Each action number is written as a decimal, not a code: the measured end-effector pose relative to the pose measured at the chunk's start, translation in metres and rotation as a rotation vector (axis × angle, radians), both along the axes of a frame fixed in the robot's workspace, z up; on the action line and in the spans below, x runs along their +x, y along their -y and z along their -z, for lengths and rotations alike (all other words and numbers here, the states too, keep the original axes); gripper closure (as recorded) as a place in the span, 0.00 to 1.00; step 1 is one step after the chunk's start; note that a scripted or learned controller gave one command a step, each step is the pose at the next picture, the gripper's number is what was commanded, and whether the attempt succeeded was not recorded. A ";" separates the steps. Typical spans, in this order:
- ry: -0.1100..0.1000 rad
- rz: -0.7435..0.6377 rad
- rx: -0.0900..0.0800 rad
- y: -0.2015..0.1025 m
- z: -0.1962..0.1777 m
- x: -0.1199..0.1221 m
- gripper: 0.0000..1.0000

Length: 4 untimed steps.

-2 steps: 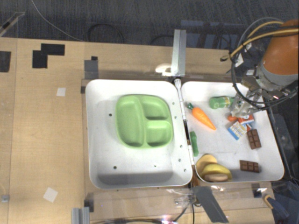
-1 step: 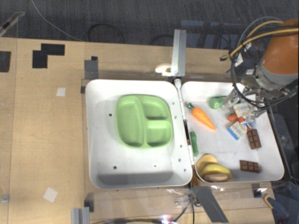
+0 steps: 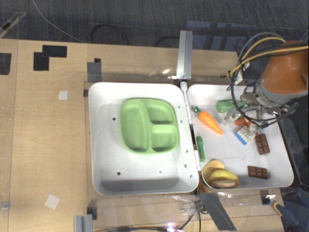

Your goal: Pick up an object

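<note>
Grey and orange, the arm hangs over the right bin (image 3: 288,175), its tool (image 3: 248,116) low among cables; whether it is spread or pinching I cannot tell. Just left of it lies the carrot (image 3: 210,121), long axis slanting far-left to near-right. Chocolate (image 3: 261,143) lies to the near right.

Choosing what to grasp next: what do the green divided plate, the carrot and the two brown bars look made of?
Green divided plate: probably moulded plastic, matte, uniform colour with soft rounded ridges. Carrot: likely toy plastic, smooth, evenly orange. Brown bars: segmented like chocolate, possibly plastic replicas; too small to tell.
</note>
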<state>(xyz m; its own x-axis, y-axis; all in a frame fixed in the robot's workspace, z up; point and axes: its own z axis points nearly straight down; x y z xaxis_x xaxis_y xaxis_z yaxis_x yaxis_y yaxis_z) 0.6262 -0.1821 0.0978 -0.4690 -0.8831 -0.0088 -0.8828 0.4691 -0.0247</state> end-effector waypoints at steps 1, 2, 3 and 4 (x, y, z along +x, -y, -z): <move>0.007 0.091 -0.002 -0.043 -0.002 -0.018 0.00; 0.006 0.110 0.000 -0.090 -0.002 -0.018 0.00; 0.012 0.263 0.007 -0.085 -0.002 -0.032 0.00; 0.012 0.247 0.007 -0.088 -0.001 -0.048 0.00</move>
